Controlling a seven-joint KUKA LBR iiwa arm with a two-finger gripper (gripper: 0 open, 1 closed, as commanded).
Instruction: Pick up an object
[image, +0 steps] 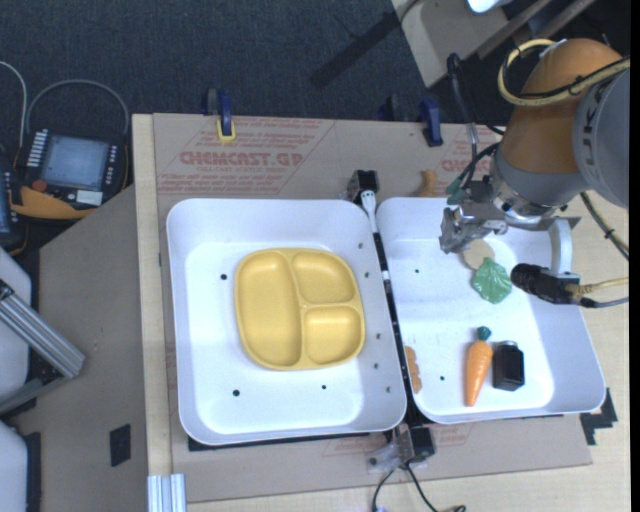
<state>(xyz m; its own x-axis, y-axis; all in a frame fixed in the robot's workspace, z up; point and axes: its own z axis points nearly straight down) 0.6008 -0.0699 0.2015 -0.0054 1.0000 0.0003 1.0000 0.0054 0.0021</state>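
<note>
My gripper (461, 236) hangs over the far part of the right bin (430, 400), under the grey and orange arm. Just right of it lies a small pale tan piece (481, 252), partly hidden by the wrist. A green leafy toy (492, 281) sits directly in front of that piece. Nearer the front of the bin lie an orange carrot (476, 369) with a teal top and, beside it on the right, a small black block (508, 365). A small orange-brown bit (412, 369) rests against the bin's left wall.
The left bin (195, 300) holds a yellow divided plate (298, 306). A black cable and connector (545, 282) cross the right bin's right side. A black clip (362, 184) sits at the far end of the ridge between the bins.
</note>
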